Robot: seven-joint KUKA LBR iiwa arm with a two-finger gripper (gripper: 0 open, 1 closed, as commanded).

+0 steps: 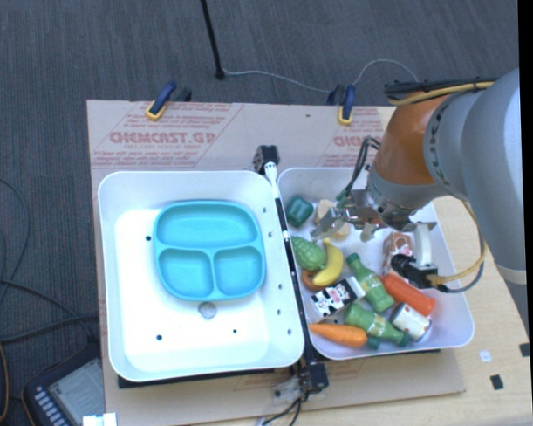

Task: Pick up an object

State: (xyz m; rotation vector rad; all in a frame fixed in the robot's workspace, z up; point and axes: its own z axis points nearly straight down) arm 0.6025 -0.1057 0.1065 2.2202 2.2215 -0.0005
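My gripper (347,224) is low in the right bin (454,332), near its back left part, with its metal fingers (328,221) spread open and nothing visibly between them. Just below it lie a yellow banana (333,265) and a bumpy green toy (307,252). A teal block (299,208) sits to its left. Further toward the front are a green bottle (365,281), a black-and-white cow-patterned piece (332,297), an orange carrot (339,334) and a red-orange piece (409,292).
The left bin (136,343) holds a blue divided plate (208,250). A black-and-white clip (267,160) stands at the back where the bins meet. The grey arm with its orange band (404,150) covers the right bin's back right. Cables trail over the floor at the left.
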